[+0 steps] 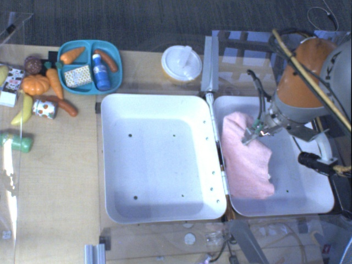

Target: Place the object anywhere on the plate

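Pink cloth point(248, 159), tool point(254, 133) touching top

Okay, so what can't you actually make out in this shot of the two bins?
- End effector, camera view: too small and blurred over the pink cloth to tell if it is gripping.
- Right bin floor under the cloth: covered by the cloth.
- Labels on the toy foods at the left: too small to read.
- Green object, left: washed out by glare.
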`<state>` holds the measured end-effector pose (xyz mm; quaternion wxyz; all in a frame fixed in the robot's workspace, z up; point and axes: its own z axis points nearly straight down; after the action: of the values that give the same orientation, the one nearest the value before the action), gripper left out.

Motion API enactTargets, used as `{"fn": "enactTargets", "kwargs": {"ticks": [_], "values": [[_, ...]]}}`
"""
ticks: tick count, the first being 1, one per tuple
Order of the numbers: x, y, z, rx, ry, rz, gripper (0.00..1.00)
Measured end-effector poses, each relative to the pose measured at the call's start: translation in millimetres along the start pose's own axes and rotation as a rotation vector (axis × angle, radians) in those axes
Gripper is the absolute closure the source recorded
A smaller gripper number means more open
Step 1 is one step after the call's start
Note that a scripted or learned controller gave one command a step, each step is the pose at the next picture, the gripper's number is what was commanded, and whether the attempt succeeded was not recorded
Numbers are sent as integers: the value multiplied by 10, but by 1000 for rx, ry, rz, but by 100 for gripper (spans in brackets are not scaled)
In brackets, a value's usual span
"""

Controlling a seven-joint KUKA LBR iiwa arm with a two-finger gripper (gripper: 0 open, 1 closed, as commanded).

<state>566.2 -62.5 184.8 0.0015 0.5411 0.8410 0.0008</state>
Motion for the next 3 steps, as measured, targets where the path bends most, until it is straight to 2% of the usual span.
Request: {"fn": "enactTargets", "kwargs": {"ticks": [1,3], "values": [[6,21,-401,0,0,-7,100],[957,474,-370,-1,1,-809,100]]}}
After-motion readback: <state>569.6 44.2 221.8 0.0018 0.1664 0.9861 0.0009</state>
